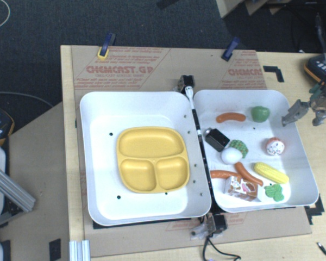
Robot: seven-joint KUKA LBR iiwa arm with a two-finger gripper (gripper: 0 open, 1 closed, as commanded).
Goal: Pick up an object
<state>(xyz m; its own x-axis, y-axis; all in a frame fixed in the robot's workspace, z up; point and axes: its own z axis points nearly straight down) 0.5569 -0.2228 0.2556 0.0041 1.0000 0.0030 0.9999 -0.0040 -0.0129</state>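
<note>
You have the left bin (pixel 92 162) holding a yellow three-compartment tray (pixel 152 159) at its centre. The right bin (pixel 299 151) carries the small items: at its 12 o'clock a sausage (pixel 231 117) and a green ball (pixel 260 113); near centre a black block (pixel 217 140), a white egg (pixel 231 155) and a green frilled piece (pixel 239 147); at 3 o'clock a speckled red-and-white ball (pixel 275 146). At 5 o'clock lies a yellow corn cob (pixel 270 173) (ridged, tapered). The gripper (pixel 307 113) hovers at the bin's 2 o'clock rim, fingers spread wide, holding nothing.
</note>
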